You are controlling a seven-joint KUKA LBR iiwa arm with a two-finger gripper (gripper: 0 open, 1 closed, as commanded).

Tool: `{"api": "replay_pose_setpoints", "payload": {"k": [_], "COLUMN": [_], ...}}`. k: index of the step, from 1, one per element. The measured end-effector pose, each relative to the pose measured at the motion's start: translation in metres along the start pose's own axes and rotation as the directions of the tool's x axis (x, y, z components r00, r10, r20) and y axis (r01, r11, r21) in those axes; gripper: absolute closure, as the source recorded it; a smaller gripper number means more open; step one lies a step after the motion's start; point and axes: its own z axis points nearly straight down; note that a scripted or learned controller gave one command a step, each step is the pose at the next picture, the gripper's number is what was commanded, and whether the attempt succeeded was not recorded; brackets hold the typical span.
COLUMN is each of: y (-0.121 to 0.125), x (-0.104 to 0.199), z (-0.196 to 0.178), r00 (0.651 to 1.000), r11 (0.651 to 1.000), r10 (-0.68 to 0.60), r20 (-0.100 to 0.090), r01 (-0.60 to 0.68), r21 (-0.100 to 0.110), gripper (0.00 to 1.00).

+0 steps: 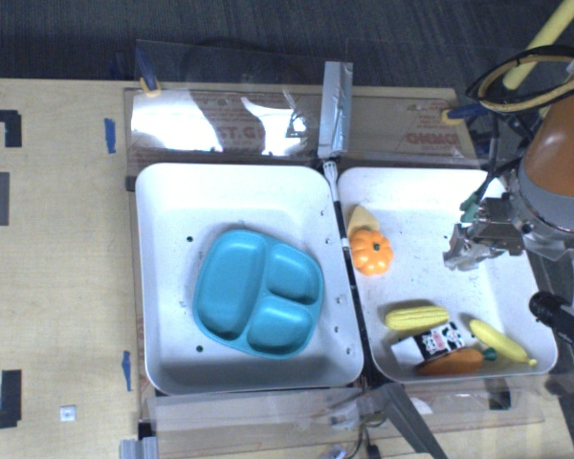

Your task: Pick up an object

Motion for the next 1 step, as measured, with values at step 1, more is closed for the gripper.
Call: {"api": "replay_pose_setpoints", "payload": {"k": [1], "y": [0.0253], "x": [0.0315], "z": [0.0032], "r00": [1.000], "r11": [1.000], "r10": [-0.026], "r20": [0.000], "r01": [0.026], "r21": [0.003], "gripper": [1.00]}}
